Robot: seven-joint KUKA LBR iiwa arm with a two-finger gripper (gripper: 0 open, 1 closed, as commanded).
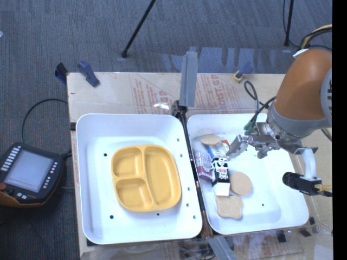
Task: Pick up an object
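On your left, the yellow tray (146,177) fills one bin. In the right bin (271,213), food items (219,173) cluster just left of and below the hand (237,146), whose fingers' state you cannot tell.

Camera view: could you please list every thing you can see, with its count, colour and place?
Bins: 2, white, side by side on the bench.
Tray: 1, yellow, three compartments, in the left bin.
Toast: 1, tan, near the front of the right bin.
Round slice: 1, light brown, right bin, just behind the toast.
Bun: 1, pale beige, right bin, near its back left.
Small packets: several, mixed red, white and black, by the right bin's left wall.
Pendant: 1, black and orange, on the floor left of the bench.
Clamps: 2, blue, at the bench's back left corner.
Arm: 1, grey and orange, over the right bin.
Claw: 1, grey, above the packets.
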